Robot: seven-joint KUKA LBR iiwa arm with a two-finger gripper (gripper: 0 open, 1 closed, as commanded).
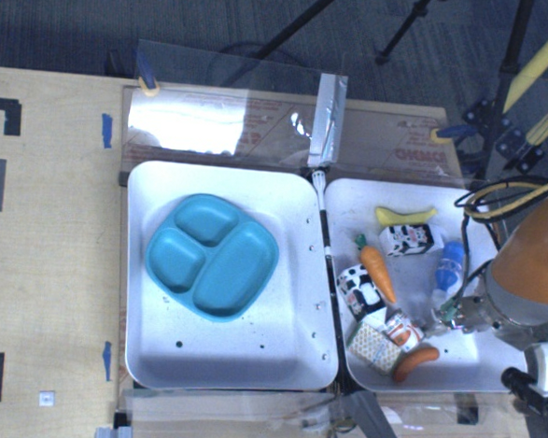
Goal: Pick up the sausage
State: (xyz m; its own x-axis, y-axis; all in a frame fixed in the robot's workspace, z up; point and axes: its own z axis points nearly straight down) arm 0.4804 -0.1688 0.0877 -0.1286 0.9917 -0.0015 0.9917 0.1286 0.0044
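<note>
Bench (pixel 38 244): pale wood top, two shallow white bins side by side on it. Left bin (pixel 153 345) holds one thing, a blue plate (pixel 213 254) with three compartments, sitting about mid-bin.

Right bin (pixel 349 209) carries all the small stuff. My arm (pixel 532 269) comes in from the right over that bin's right side; I see the grey body, the orange band and a loop of dark cable above it. The gripper (pixel 456 315) sits low at the arm's left end, over the bin floor right of the clutter. I cannot tell from up here how its end stands, open or closed; it is too small and dark against the arm. Nothing visibly held.

Items in the right bin, bigger to smaller:
- Patterned packet (pixel 370 346), near left part of the bin, tilted.
- Black-and-white cow-print carton (pixel 361 290), against the left wall, just far of the packet.
- Second cow-print carton (pixel 409 239), toward the far side.
- Banana (pixel 403 214), yellow, far end, just beyond that carton.
- Carrot (pixel 378 273), orange, lying slantwise between the two cartons.
- Blue bottle (pixel 448 270), right of the carrot, near the gripper.
- Small can (pixel 400 331), red-and-white, touching the packet's right edge.
- Sausage (pixel 416 362): reddish-brown, lying near the bin's near wall, just right of the packet and just near of the can. It sits apart from the gripper, to the gripper's near left.
</note>
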